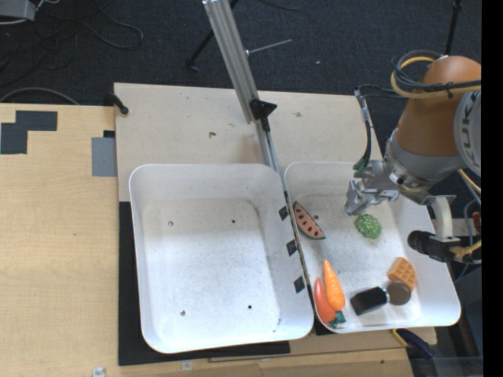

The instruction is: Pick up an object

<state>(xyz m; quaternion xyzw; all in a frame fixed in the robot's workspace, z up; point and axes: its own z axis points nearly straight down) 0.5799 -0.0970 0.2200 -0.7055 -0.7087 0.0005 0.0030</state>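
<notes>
gripper above green toy, rt bin

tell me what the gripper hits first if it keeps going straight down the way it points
Most likely the green ball, sitting just below the gripper in the right bin; the height between them is unclear.

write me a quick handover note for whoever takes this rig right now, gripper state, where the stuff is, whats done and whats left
Gripper: low over the right bin, just above and left of the green knobbly toy; nothing visibly held.
Items, all in the right bin: watermelon slice by the divider; carrot at the front left, lying over a red piece; black block near the front; waffle and a brown piece at the front right.
Done: no pick yet; every item sits in the bin.
Left: grasp one item, likely the green toy as it is nearest, and lift it.
</notes>
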